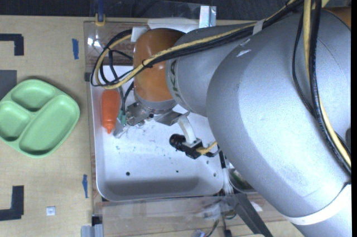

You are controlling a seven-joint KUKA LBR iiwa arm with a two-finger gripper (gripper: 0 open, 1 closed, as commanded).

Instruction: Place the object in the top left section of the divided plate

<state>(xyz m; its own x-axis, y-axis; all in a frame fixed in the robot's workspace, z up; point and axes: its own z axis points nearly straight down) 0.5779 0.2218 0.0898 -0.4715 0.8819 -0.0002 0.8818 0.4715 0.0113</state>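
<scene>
Glossy green plastic plate (38,117); smooth white bin (150,174); matt wood-look bench (44,35); arm (268,119) possibly painted metal.

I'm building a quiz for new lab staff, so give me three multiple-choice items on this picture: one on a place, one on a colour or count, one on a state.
1. Where is the carrot?
A. On the plate
B. By the left wall of the white bin
C. On the bench beside the bin

2. How many sections does the green plate have?
A. Two
B. Three
C. Five

3. What do the plate's sections hold?
A. Nothing yet
B. The carrot
C. A cup

Answers: 1 B, the carrot lies inside the white bin along its left wall, near the end effector. 2 B, two small sections and one long one. 3 A, all sections show bare green.
</scene>
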